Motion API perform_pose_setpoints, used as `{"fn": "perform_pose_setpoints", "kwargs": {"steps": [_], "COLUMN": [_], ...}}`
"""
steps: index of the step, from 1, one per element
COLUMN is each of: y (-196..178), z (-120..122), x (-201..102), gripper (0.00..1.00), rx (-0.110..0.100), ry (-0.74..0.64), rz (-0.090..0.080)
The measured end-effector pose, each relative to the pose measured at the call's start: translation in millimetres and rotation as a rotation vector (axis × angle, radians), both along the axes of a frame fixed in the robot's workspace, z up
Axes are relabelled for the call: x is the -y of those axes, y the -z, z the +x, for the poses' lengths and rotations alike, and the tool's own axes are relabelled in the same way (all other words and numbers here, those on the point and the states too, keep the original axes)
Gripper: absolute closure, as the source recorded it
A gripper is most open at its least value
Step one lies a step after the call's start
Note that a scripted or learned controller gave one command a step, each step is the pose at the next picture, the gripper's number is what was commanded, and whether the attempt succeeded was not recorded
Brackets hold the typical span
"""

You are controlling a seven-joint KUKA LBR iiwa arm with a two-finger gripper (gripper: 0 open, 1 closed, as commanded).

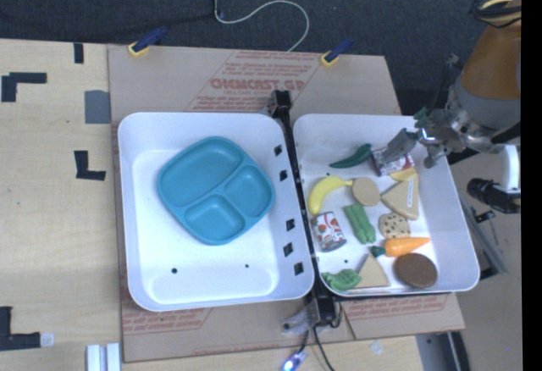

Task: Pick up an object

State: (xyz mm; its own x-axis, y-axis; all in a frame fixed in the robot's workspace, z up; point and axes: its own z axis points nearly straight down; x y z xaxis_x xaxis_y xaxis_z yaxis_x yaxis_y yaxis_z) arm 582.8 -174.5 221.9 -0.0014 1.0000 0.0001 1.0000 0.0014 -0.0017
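Nearest us in the camera view, a brown round piece [416, 270] and carrot [405, 246] lie below the banana [326, 191], every toy unlifted in the right bin [461, 217], while our gripper [398, 151] hovers upper-right of it, jaws apart, nothing between them, so we judge the pick undone.

Blue divided plate [217, 189] in a white bin [140, 217]; yellow banana [324, 191], orange carrot [405, 246], dark green pepper [352, 157], brown round cookie [416, 270], tan cardboard sheet [246, 81] with red lettering
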Motion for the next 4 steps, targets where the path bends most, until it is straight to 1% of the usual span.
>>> {"fn": "perform_pose_setpoints", "kwargs": {"steps": [1, 2, 3, 4], "y": [-110.0, -101.4, -111.3, -45.9], "z": [-55.2, -100.9, -98.9, -72.2], "x": [-20.4, -77.1, -74.7, -150.3], "gripper": [0.00, 0.00, 1.00, 1.00], "rx": [0.012, -0.002, 0.000, -0.006], "ry": [-0.001, -0.004, -0.002, -0.007], "rz": [-0.002, 0.002, 0.000, 0.002]}}
